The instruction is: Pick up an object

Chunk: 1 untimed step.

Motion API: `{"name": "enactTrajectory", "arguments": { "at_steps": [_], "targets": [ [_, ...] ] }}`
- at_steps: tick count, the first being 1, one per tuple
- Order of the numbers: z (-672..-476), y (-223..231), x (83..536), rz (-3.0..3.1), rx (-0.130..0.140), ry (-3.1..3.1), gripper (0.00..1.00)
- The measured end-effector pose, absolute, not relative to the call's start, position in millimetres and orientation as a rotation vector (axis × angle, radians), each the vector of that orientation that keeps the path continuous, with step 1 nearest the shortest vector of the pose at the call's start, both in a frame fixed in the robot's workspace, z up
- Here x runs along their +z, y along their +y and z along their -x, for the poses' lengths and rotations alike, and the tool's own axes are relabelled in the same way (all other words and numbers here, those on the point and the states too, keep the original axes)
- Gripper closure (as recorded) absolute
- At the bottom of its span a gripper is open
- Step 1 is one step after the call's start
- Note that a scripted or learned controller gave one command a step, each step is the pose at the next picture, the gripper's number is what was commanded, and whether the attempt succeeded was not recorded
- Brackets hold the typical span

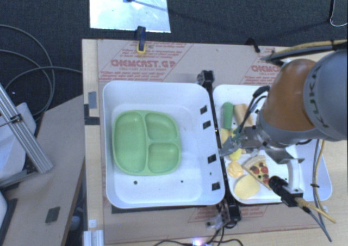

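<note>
1. Grey arm (304, 103) with its orange band, high over the right bin (324, 185), sits closest to the lens and covers much of that bin.
2. Hand (235, 144) pokes out at the arm's left side, low among the toy food by the bin's left wall. Whether it is apart or together cannot be told; the arm hides most of it.
3. Task status, my reading: nothing is visibly held, so the pick is not yet done. Grasp and lift remain.
4. Candidate objects, all in the right bin: pizza slice (258, 169) and yellow disc (247, 187) toward the front; pale yellow lump (235, 169) just beside them; green cylinder (227, 114) and tan piece (240, 113) toward the back.
5. Items crowd together near the divider (213, 125), so a neighbour or the bin wall may foul a clean grasp.
6. Left bin (125, 98) carries a green sectioned plate (147, 142), well apart from the hand.
7. Farther back on the worktop (163, 57): yellow clamp (141, 43), then a shiny sheet (128, 0) on dark floor.
</note>
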<state>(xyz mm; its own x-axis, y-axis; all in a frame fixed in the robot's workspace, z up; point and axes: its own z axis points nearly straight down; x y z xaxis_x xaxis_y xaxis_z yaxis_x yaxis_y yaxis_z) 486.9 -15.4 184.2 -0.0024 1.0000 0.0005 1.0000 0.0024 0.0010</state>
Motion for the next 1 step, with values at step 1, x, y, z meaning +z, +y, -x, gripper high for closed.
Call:
{"name": "enactTrajectory", "arguments": {
  "at_steps": [1],
  "targets": [
    [-498.3,17.9,184.2,-2.212,0.004,2.230,0.00]
  ]
}}
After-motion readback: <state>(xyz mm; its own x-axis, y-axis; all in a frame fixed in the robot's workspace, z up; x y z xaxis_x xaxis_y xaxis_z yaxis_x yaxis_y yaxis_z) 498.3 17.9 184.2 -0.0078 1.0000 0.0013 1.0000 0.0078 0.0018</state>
